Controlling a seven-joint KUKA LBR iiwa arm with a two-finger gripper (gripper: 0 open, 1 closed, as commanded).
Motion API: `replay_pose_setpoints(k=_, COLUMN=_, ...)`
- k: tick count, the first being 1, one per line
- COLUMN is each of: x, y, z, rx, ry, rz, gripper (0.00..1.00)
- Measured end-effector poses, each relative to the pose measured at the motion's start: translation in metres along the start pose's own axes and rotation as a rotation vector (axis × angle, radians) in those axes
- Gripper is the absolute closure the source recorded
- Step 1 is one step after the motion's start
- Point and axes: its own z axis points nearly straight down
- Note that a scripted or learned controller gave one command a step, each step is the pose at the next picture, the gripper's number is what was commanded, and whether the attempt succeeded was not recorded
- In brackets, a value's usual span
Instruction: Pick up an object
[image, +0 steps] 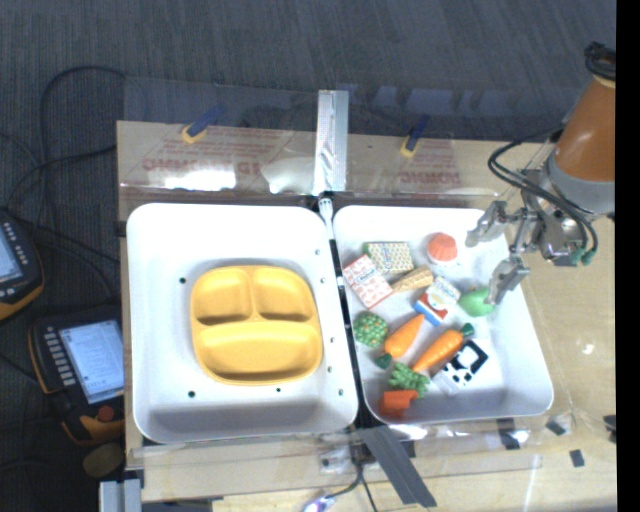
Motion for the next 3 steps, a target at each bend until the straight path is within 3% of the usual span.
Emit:
replay_pose_setpoints(k=1, x=0.038, y=0.009, z=0.133, rx=0.003, ry=-0.008, rz=-0.027, gripper=0.00)
replay_pose_setpoints(k=2, x=0.052, y=0.057, z=0.140, rx=0.006, ry=-0.027, rz=-0.011, gripper=0.00)
replay_pose_setpoints(k=3, x=0.091, y=0.087, z=0.140, rx=0.005, ry=-0.034, rz=0.079, gripper=0.00)
